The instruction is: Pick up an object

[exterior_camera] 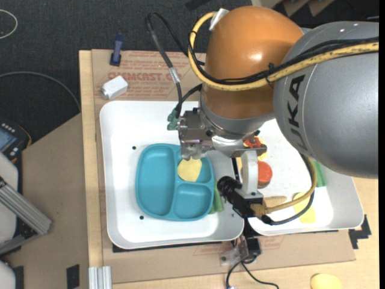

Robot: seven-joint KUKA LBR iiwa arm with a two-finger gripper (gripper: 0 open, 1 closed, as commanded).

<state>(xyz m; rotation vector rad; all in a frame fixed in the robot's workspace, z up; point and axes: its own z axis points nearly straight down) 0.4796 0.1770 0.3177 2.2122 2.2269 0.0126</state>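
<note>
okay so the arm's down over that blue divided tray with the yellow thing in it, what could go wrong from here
1. The gripper sits right over the pale yellow piece in the blue divided tray. The piece looks flat and low, so the grasp may slip off it.
2. The piece lies near the tray's divider ridges; a descent slightly off could strike a ridge or shove the tray across the left bin.
3. The loose cable hanging by the wrist could snag on the bins' edges.
</note>
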